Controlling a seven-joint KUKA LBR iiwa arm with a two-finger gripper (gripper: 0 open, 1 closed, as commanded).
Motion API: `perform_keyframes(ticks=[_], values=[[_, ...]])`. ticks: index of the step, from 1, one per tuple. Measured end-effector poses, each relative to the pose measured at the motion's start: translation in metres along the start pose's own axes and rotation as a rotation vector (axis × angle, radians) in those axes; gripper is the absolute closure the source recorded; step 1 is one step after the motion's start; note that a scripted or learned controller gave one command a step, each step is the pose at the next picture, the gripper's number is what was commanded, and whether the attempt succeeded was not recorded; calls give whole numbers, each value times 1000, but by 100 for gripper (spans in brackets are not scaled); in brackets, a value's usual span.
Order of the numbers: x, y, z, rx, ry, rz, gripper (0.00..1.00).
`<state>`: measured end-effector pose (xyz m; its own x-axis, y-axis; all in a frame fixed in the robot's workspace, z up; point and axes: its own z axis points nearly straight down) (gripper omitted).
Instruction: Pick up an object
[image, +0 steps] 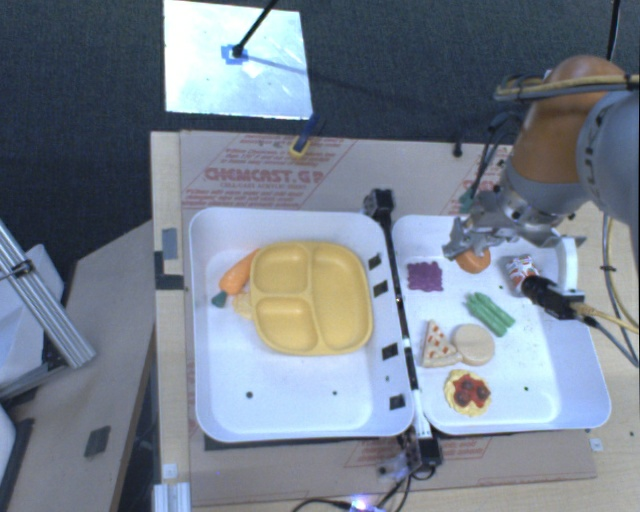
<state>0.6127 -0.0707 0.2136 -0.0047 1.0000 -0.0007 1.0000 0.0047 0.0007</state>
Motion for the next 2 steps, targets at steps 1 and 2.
perform_keyframes(ticks=[1, 2], values=[[3, 8, -5, -3, 0, -1, 100], [0, 0, -22, -3, 1, 3, 100]])
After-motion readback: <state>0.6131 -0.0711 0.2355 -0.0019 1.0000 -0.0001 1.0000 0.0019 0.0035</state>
